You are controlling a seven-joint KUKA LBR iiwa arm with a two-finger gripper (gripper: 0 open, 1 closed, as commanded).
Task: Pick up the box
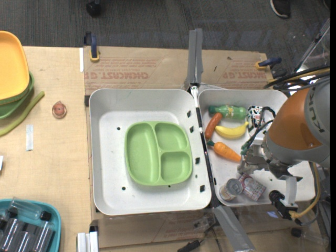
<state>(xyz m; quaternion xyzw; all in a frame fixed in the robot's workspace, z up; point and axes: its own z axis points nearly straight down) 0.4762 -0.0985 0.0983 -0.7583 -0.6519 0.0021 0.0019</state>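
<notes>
Nearest the camera, low in the right bin [206, 114], the gripper [251, 168] hangs over the box [252, 188] beside a can [229, 189], its jaw state impossible to tell, and a slightly misplaced descent could nudge the can or pinch it instead.

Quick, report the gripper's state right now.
Gripper: low in the right bin, just above the crumpled packet; cannot be told whether it is open or closed.

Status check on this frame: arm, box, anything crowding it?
Arm low over right bin. Box lies near front wall, not lifted. Can touches its left; carrot just behind.
</notes>
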